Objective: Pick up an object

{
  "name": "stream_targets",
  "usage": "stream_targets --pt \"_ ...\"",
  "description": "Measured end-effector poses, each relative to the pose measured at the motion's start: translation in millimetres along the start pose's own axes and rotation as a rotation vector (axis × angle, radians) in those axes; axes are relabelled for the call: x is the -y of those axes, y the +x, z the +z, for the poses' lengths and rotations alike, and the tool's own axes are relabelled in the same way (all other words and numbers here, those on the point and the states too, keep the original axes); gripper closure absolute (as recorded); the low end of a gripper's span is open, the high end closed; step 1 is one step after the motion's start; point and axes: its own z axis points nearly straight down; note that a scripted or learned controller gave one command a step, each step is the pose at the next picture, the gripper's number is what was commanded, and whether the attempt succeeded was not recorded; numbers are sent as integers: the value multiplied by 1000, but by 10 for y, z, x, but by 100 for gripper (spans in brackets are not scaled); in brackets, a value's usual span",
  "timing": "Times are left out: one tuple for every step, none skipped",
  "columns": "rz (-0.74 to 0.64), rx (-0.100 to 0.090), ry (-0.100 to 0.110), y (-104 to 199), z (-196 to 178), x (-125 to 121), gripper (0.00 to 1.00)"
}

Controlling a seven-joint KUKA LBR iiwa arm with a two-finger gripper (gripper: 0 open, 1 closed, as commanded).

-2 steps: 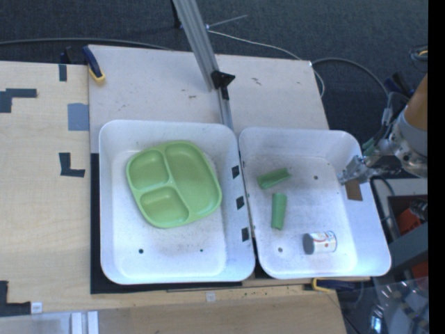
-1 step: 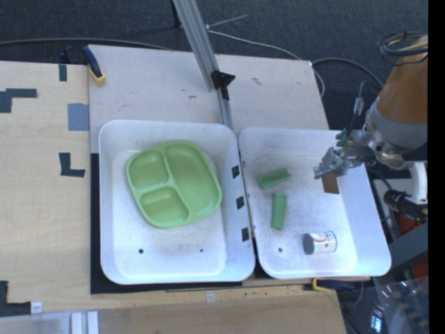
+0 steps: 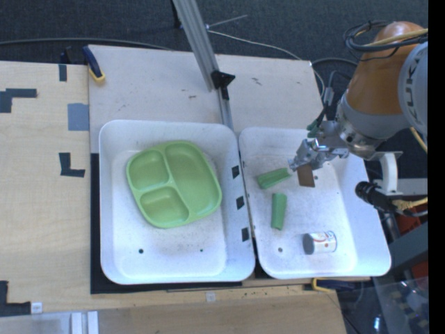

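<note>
My gripper point(image 3: 308, 164) hangs over the upper middle of the right bin point(image 3: 361, 256), reaching in from the right. A small brown block point(image 3: 306, 178) sticks out from between its fingertips, and the gripper is shut on it. A green block point(image 3: 272, 178) lies just left of the brown block on the bin floor. A green cylinder point(image 3: 278, 210) lies below that one. A small white and red can point(image 3: 320, 242) lies on its side near the front of the same bin.
The left bin point(image 3: 118, 256) holds a green divided plate point(image 3: 174, 183). A slanted metal pole point(image 3: 198, 33) comes down to the wall between the bins. Cables and arm hardware point(image 3: 379, 193) crowd the right bin's right side.
</note>
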Motion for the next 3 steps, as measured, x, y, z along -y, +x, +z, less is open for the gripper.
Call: stream_targets --pt "0 1 0 563 43 -234 100" --pt "1 1 0 1085 2 -396 100" --pt "2 2 2 1560 173 -535 100"
